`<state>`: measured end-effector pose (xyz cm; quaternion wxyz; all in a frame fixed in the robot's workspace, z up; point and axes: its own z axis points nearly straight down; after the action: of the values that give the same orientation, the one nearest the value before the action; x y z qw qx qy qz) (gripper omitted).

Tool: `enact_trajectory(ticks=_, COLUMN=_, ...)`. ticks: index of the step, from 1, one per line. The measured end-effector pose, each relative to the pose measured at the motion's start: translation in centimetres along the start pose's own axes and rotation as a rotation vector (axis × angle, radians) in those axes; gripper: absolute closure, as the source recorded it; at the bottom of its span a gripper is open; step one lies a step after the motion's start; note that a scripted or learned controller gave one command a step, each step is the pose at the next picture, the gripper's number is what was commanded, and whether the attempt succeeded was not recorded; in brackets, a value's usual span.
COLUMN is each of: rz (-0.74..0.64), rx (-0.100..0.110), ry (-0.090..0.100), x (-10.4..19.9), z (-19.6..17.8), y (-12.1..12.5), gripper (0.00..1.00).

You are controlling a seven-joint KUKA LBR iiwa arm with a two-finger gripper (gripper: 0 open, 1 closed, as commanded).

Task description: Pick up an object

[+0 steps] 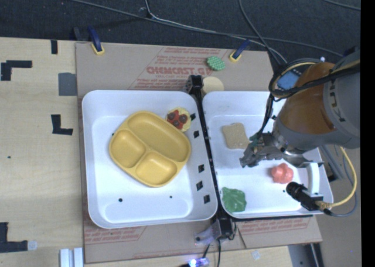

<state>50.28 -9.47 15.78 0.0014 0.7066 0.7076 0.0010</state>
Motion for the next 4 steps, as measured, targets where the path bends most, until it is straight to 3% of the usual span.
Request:
enact_trajectory(ticks=1, rz=0.000, rx=0.000, ry=0.000, x=0.0, z=-5.3, y=0.1, gripper=1.00)
enact_trajectory(ticks=4, rz=-0.004, rx=0.004, ry=0.002, x=13.4, z=-6.2, y=7.0, gripper=1.00)
